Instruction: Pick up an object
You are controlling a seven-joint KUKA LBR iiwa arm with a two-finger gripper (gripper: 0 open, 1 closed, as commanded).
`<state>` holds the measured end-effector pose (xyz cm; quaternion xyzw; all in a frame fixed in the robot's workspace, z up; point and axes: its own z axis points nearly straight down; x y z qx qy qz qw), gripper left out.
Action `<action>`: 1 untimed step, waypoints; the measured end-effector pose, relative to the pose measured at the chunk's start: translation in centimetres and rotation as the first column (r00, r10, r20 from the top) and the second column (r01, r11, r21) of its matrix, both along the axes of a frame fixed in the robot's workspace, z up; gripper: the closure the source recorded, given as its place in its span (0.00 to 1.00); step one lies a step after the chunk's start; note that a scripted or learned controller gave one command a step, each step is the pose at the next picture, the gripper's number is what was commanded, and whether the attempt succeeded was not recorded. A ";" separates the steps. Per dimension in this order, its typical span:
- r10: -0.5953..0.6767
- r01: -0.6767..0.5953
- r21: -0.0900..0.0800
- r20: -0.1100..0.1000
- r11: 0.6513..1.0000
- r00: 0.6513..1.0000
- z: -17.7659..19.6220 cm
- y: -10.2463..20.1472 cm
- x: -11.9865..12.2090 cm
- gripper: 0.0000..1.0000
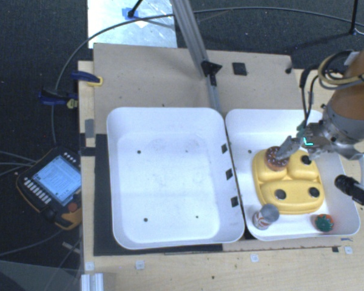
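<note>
Brown board bench [170, 77] carries two shallow white plastic bins, the left bin [164, 177] and the right bin [242, 132]. From the right, the grey arm with its orange band [352, 96] slants down leftward; its gripper [281, 155] hangs over a small round brown-and-pink object [273, 158], possibly touching it. Finger spacing is unclear. That object sits on a yellow moulded plastic block [289, 183], whose long axis runs from far to near.

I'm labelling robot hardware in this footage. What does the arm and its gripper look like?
The arm is grey with a broad orange band above the wrist, and black cables loop along its upper part. A small teal light glows on the wrist. The gripper ends in slim grey fingers. A black cylindrical part juts out beside the wrist.
</note>
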<state>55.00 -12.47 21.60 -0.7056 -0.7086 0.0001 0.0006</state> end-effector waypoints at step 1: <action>0.000 0.000 0.000 0.003 1.000 1.000 0.1 0.0 0.1 0.00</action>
